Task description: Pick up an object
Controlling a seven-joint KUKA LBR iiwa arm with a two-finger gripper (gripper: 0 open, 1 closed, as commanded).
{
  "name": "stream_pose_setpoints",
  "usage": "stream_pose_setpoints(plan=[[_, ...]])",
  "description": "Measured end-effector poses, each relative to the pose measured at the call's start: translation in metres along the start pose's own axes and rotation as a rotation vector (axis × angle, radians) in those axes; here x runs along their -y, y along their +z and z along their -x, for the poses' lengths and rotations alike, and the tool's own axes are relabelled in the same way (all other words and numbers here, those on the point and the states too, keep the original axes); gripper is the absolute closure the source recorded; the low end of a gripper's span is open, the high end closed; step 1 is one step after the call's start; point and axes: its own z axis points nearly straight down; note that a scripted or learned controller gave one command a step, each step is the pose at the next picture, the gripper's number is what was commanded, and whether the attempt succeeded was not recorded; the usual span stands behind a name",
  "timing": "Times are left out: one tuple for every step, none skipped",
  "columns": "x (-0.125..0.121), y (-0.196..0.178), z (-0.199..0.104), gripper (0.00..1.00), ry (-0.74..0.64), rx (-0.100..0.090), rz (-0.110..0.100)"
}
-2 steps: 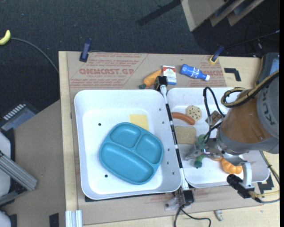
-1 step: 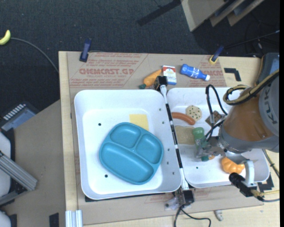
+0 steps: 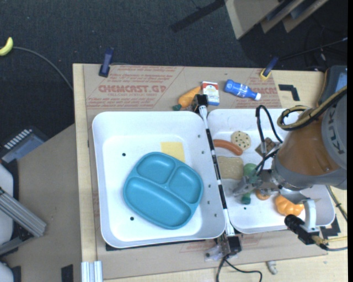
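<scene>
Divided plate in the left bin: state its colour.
Blue, a light turquoise; the divided plate shows plainly in the camera view.

Blue plate (image 3: 162, 189) crowds the left bin (image 3: 110, 165) (bare margins around it).

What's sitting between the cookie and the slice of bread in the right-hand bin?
In the camera view, a hot dog sausage lies between the cookie above and the bread slice below it.

Dark carpet floor (image 3: 49, 33) surrounds a pale wooden bench (image 3: 143, 82), with a cardboard box (image 3: 276, 14) beyond it.
</scene>
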Motion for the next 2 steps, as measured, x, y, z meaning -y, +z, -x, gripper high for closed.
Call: stream_pose_setpoints(plan=[[0.0,-0.01,0.0,1.0,0.001,0.001,0.001],[-0.056,-0.088,-0.044,1.0,-0.005,-0.006,-0.008]])
